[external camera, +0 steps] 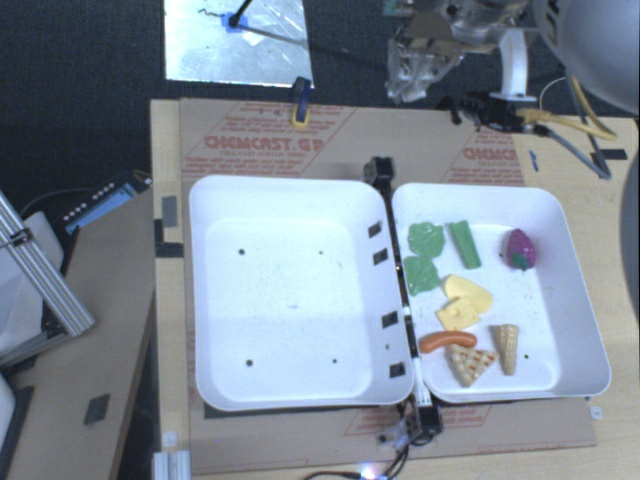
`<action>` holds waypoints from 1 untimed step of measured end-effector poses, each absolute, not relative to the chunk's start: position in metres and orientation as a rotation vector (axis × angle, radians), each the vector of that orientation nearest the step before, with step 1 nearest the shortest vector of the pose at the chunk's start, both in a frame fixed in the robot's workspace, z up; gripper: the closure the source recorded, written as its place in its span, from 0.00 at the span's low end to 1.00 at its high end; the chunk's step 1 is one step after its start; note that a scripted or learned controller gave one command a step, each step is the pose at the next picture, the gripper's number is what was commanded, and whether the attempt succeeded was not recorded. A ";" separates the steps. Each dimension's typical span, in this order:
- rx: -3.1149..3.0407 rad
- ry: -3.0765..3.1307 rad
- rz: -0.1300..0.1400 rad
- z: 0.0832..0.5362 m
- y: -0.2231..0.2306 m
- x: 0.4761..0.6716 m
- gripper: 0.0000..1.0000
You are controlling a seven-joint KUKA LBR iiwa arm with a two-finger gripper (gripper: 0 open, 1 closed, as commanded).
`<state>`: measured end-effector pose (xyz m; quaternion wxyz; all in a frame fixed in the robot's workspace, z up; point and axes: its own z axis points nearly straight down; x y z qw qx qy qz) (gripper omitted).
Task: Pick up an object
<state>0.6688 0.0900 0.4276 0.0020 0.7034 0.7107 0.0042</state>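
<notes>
The right bin [570,258] holds several toy foods: two green leafy pieces [425,238] [421,274], a green stick [463,244], a purple fruit [520,249], yellow cheese [465,304], a red sausage [447,342], a pizza slice [470,365] and a cone [506,348]. My gripper [412,76] hangs high above the bench behind the bins, well away from the objects. Nothing shows between its fingers.
The left bin [290,288] lies beside the right one, joined by a black clamp strip [395,288]. A yellow clamp [300,103] sits at the bench's back edge. Cables and tools [560,123] lie at the back right. A metal frame [40,278] stands left.
</notes>
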 end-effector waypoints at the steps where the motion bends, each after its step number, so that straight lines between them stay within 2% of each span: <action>1: 2.218 2.235 -0.012 0.260 0.130 0.667 1.00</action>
